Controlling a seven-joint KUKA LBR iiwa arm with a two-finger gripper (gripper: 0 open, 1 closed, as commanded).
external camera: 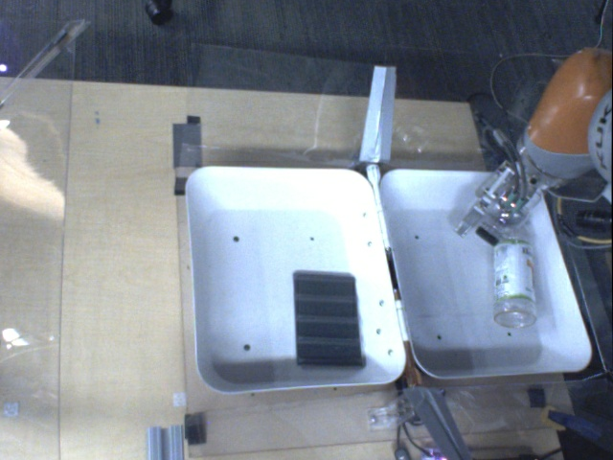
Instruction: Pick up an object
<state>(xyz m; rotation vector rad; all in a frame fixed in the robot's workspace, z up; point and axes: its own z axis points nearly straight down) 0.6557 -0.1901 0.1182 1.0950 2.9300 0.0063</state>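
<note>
We saw a bright, even scene lit from above. Both white bins [278,199] nearly washed out, with soft grey shadows pooled along their 6 o'clock walls. Glare smeared the clear panel [29,161] at 9 o'clock. The picture was slightly soft, and the arm [565,113] at 3 o'clock looked blurred.

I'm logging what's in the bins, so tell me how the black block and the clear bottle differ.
The block is black, opaque, flat and ridged; the bottle is clear, round and carries a pale label. The block lies in the left bin, towards its near edge; the bottle lies on its side in the right bin. The gripper sits close above the bottle's far end, well away from the block. Both rest on a bin floor, ungrasped.
</note>
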